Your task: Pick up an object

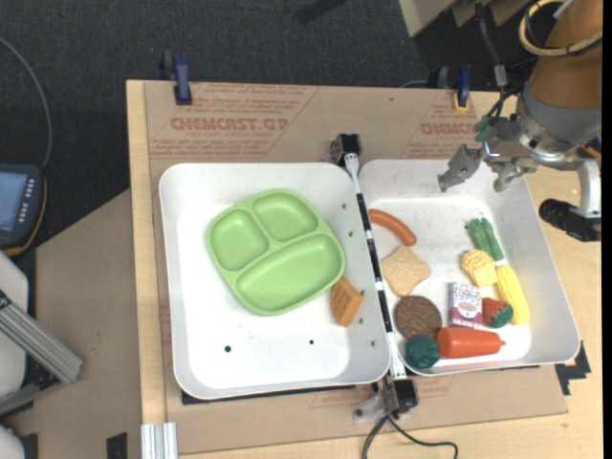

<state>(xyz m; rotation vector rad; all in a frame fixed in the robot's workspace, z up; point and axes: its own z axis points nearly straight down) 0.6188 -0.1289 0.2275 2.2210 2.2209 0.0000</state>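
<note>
1. camera view, gripper: the gripper point(481, 172) hangs over the far edge of the right bin point(550, 256). its two fingers stand spread apart with nothing between them.
2. camera view, candidate object: no object is specified. the toy hot dog point(393, 226) lies alone on the bin floor, nearest the gripper, near the divider.
3. handling, judged: it looks like light, stiff, smooth plastic. grasp across its narrow middle; the rounded surface may slip.
4. surroundings: the toast slice point(405, 271) lies just beside it. the brown patty point(417, 315), carrot point(469, 342), corn cob point(508, 292), green beans point(484, 236) and pink carton point(466, 304) crowd the near corner, several touching.
5. left bin point(191, 256): a green divided plate point(275, 250) with an orange wedge point(346, 303) beside it.
</note>
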